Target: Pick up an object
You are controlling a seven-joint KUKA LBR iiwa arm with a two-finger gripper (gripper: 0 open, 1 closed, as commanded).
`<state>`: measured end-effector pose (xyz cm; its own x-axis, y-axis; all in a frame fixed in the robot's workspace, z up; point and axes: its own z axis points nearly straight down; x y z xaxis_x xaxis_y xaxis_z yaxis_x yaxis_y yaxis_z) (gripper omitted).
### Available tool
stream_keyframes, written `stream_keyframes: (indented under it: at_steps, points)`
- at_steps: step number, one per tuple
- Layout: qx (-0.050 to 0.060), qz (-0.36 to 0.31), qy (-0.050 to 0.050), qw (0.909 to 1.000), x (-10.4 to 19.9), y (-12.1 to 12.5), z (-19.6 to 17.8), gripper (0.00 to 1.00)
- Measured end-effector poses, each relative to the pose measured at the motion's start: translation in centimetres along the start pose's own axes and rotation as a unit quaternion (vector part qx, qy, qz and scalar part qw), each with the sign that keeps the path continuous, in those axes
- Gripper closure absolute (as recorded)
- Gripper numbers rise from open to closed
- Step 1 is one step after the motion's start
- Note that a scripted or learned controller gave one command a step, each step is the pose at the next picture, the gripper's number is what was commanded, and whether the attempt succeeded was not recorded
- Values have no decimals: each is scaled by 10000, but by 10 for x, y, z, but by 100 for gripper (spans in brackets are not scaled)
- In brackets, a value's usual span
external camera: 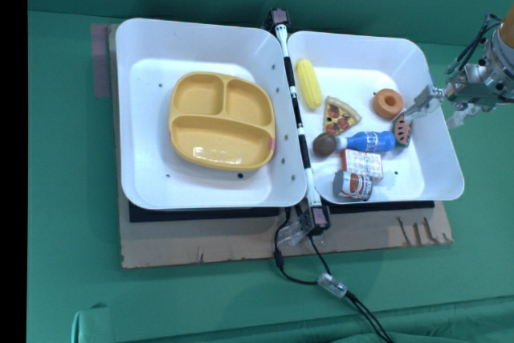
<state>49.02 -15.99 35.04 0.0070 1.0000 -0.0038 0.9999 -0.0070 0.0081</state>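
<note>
The right bin [438, 165] holds several toy foods: a yellow corn cob [307, 83], a pizza slice [340, 116], an orange donut [387, 104], a watermelon slice [402, 130], a blue bottle [369, 141], a brown round piece [324, 144], a small carton [363, 163] and a can [352, 185]. My gripper [435, 113] hangs over the bin's right side, just right of the donut and above the watermelon slice. It is open, and nothing sits between its fingers.
The left bin [144, 173] carries a yellow divided plate [222, 120]. A black-and-white bar [293, 104] runs between the two bins. Cables [321, 277] trail off the front of the cardboard base onto the green cloth.
</note>
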Motion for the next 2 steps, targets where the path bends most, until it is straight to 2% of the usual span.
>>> stream_keyframes:
  at_steps: [1, 2]
  points:
    - [-8, -4, -8, 10000, -26, 84, 158, 0]
    - [-76, 27, -44, 10000, -30, 86, 142, 100]
